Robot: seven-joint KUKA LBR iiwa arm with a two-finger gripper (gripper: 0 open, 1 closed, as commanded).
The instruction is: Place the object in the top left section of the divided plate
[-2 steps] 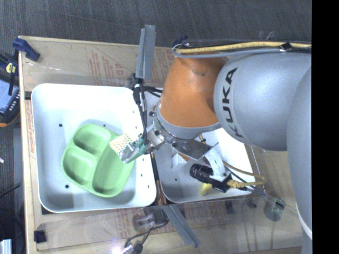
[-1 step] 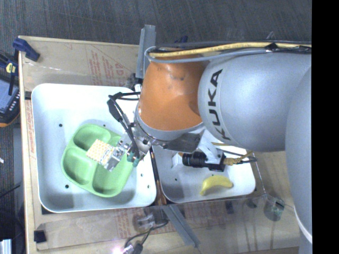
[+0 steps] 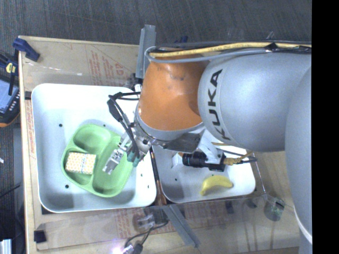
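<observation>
Divided plate (image 3: 95,165), green, in the left bin (image 3: 45,115), already bears a yellow block (image 3: 80,163) in its left section, the gripper (image 3: 117,157) hovering above with fingers spread, holding nothing, so placing seems done.

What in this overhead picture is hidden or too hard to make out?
- Right bin: its far half is covered by the big grey arm.
- Left bin: its far right corner is behind the orange band.
- Green plate: the gripper hangs over its right section, hiding part of it.
- Black device: cut off by the left edge.
- Yellow block: its pattern is too small to read.
</observation>
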